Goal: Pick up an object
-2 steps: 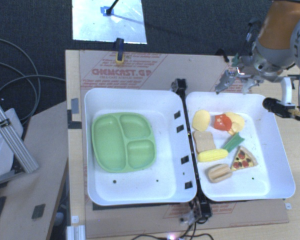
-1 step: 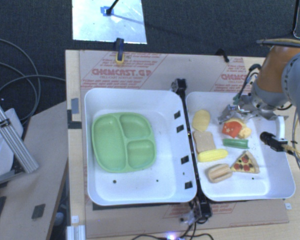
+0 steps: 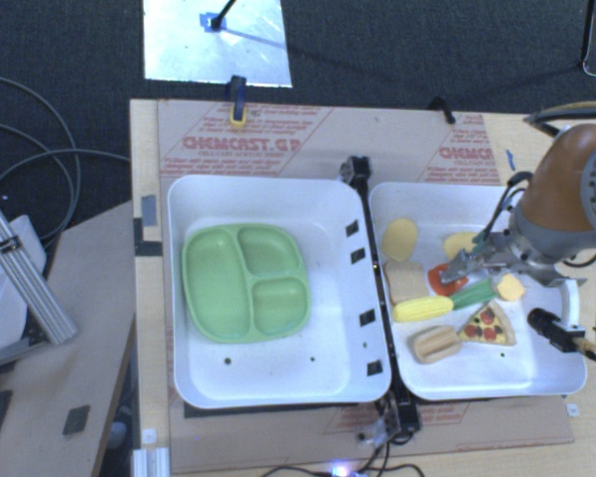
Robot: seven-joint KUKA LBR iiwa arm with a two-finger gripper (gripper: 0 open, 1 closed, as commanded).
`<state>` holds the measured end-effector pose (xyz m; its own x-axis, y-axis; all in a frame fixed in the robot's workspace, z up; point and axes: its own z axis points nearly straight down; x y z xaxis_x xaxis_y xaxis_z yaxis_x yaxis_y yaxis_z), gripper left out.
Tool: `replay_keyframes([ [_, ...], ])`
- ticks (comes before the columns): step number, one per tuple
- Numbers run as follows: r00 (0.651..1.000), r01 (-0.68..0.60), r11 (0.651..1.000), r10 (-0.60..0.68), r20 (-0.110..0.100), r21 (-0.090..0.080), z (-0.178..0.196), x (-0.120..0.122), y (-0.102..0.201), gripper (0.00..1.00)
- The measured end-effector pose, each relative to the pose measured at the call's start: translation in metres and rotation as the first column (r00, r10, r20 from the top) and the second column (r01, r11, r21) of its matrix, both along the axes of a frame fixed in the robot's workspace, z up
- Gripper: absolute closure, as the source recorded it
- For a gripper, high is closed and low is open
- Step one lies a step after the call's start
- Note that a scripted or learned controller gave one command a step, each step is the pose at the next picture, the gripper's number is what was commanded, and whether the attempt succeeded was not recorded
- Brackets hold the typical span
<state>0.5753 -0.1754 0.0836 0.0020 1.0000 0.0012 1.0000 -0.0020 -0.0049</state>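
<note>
The red tomato slice looks to me like the object this attempt is aimed at: it lies in the right bin, near the middle, and the claw sits right over its upper right edge. From my screen I cannot tell whether the claw is parted or pinched, and I see nothing lifted between its tips, so I treat the slice as lying loose on the bin floor.

The crowding is what I would watch. A green pepper strip touches the slice on its lower right, the corn cob lies just below, and a pale bread slice sits just to its left. A yellow chip-like piece and another yellow piece lie above, a small yellow cube is to the right, and the pizza slice and hot dog bun are nearer the front wall.

To do this well, I would centre over the slice rather than its rim, go down straight until the tips reach the bin floor, and close across its narrowest span, away from the pepper strip. It is flat, so a shallow pinch may slip; lift slowly and check.

The left bin holds a green divided tray, well apart from all this.
</note>
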Motion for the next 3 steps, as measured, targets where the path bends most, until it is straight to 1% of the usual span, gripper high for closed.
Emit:
replay_keyframes([
  [1,1.0,-0.001,1.0,0.001,0.0,0.002,0.03,-0.093,0.019,0.0],
  [2,1.0,-0.009,1.0,0.009,0.013,-0.003,0.07,-0.037,0.029,0.0],
  [3,1.0,-0.001,1.0,0.001,0.002,0.0,0.043,-0.09,0.024,0.0],
])
